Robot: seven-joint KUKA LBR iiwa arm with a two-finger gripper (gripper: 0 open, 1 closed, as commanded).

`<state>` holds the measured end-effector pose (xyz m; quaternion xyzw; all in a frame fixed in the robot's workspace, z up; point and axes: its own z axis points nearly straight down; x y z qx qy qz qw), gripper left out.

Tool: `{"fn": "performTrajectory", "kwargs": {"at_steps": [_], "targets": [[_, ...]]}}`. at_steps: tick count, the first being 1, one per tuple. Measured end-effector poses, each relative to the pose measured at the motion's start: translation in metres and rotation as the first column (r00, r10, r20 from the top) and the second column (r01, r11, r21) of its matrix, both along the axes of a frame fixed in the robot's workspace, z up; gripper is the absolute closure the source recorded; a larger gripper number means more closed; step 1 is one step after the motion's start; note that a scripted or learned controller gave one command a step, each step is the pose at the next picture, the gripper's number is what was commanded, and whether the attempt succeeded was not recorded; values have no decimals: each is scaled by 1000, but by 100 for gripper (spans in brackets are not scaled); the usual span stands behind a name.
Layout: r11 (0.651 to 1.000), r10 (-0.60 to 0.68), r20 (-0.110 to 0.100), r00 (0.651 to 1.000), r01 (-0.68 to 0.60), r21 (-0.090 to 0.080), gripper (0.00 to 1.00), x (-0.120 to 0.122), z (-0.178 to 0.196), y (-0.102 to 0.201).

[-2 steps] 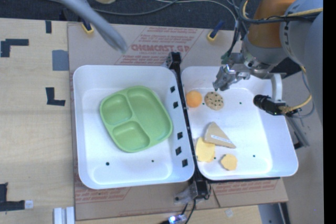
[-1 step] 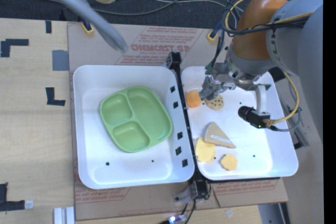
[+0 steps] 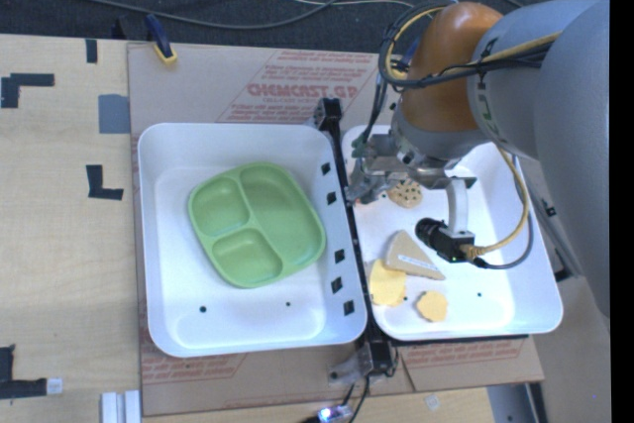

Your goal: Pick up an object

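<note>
The right bin [image 3: 515, 307] holds a brown speckled cookie [image 3: 403, 194], a pale cheese wedge [image 3: 411, 255], a yellow chip-like piece [image 3: 388, 284] and a small round orange-yellow piece [image 3: 432, 306]. My gripper [image 3: 369, 181] hangs low over the far left part of this bin, against the divider and just left of the cookie. The arm's orange band [image 3: 446, 64] and grey wrist hide the far part of the bin. Nothing shows held in the gripper.
A green divided plate [image 3: 256, 223] lies in the left bin [image 3: 163, 213]. A black divider rail [image 3: 340, 213] runs between the bins. Cables loop around the wrist, and a black connector [image 3: 443, 240] hangs over the right bin beside the cheese wedge.
</note>
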<state>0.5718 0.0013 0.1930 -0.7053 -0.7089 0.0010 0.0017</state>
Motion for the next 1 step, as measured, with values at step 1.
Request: {"fn": "performTrajectory", "kwargs": {"at_steps": [1], "targets": [[1000,1,1,1000,-1,1,100,-25,13,56]]}}
